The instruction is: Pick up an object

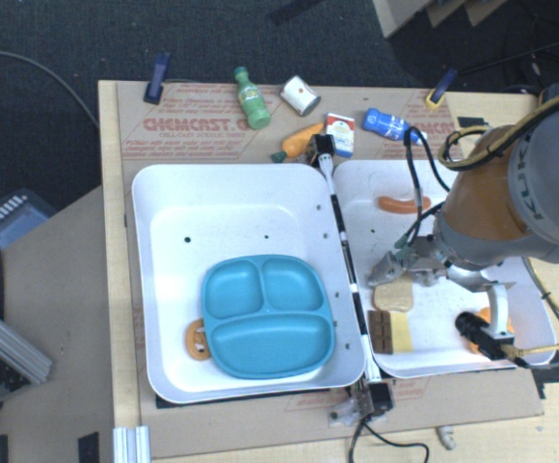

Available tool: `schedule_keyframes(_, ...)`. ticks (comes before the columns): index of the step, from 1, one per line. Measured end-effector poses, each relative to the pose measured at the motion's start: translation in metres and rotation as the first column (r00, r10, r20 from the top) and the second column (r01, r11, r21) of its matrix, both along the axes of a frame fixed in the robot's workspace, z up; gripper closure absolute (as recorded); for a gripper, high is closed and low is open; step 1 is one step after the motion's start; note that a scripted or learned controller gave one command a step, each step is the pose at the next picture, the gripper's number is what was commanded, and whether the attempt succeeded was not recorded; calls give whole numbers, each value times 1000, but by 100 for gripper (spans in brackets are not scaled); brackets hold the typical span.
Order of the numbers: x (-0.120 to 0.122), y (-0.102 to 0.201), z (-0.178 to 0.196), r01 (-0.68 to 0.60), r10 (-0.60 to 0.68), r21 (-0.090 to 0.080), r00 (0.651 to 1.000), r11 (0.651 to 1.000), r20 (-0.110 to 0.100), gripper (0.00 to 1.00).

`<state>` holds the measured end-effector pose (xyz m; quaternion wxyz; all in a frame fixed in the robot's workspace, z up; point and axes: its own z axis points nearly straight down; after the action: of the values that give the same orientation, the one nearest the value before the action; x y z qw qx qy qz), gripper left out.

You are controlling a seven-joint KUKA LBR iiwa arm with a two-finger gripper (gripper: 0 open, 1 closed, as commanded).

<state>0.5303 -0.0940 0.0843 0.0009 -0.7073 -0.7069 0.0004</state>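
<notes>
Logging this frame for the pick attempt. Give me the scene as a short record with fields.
arm: reaches in from the right, over the right bin
gripper: low over the right bin's left part
near gripper: tan bread slice, sandwich-like block
right bin, also: hot dog
left bin: blue divided plate, pretzel at its left edge
behind bins: green bottle, blue can
</notes>
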Motion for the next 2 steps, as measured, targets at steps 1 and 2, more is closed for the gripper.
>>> schedule_keyframes(1,7,-12,0,0,0,-1,1000,1000,3,0)
schedule_keyframes(2,-2,-1,0,0,0,0,1000,1000,0,0)
